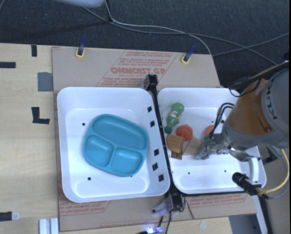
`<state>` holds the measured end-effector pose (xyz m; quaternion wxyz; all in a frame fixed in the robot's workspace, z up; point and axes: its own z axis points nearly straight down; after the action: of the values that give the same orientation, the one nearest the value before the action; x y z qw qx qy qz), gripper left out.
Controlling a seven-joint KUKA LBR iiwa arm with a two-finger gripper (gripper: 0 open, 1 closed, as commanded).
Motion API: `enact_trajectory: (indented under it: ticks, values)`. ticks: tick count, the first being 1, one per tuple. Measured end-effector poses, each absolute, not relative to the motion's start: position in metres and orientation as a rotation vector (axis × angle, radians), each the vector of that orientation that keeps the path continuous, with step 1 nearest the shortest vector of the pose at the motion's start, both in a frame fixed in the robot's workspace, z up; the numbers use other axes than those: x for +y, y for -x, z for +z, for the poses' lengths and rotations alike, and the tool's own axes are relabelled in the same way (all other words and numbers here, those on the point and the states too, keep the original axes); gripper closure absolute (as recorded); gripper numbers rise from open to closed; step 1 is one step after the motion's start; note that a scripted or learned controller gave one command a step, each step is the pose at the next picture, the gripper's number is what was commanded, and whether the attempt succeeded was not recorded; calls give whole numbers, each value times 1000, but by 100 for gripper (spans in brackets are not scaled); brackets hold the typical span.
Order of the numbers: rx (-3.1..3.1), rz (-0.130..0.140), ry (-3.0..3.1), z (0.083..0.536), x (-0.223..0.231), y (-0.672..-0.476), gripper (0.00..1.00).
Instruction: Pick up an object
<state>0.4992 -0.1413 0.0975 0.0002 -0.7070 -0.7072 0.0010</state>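
My gripper (202, 151) reaches down into the right bin (218, 182), low over its floor near the middle. Just left of it lie a brown block (175, 144) and a red-orange round object (184, 131). A green bottle (174, 114) lies toward the bin's back left, by the divider. A small orange thing (208, 129) peeks out right behind the gripper, partly hidden by it. Nothing can be seen held in the gripper.
The left bin (72, 111) holds a blue divided plate (116, 145). The arm's grey body and orange band (252, 116) cover the right bin's right side. Bare white floor lies along the right bin's front.
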Motion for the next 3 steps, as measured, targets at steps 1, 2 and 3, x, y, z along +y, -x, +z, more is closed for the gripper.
enact_trajectory:
  ticks: [1,2,3]
  values:
    - [-2223,-1,2219,139,-137,-499,100]
    - [-2225,-2,2223,197,-146,-500,100]
    - [-2227,-3,2221,254,-136,-501,100]
